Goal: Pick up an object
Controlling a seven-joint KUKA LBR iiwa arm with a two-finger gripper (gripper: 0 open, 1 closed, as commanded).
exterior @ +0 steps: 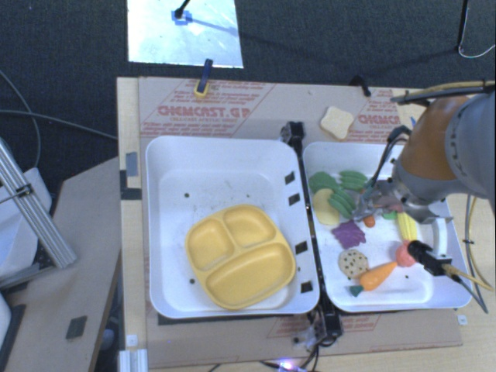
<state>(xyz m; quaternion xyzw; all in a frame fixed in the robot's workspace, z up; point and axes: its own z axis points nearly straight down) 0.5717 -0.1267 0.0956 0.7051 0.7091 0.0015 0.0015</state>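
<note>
In the left bin [163,208] lies a yellow divided tray [240,256], rigid and awkwardly broad. The right bin [387,289] holds small toy foods, judged light and hard: the carrot [377,275] offers a narrow middle to grip. The claw [364,202] sits low among the green pieces [341,190]; its spread cannot be told.

You are looking at an evenly lit scene, bright over the bench and dim on the dark floor around it. The strongest glare sits at twelve o'clock, where a shiny sheet [184,22] on the floor washes out to pale blue-white. Both white bins run close to overexposed: the left bin [167,169] keeps only faint grey shading along its walls, and the right bin [442,297] shows soft, short shadows under its small items (so the light falls mostly from above). The yellow tray [240,256] casts almost no shadow. The arm [453,149] at three o'clock looks slightly soft. Fine detail is grainy throughout.
</note>
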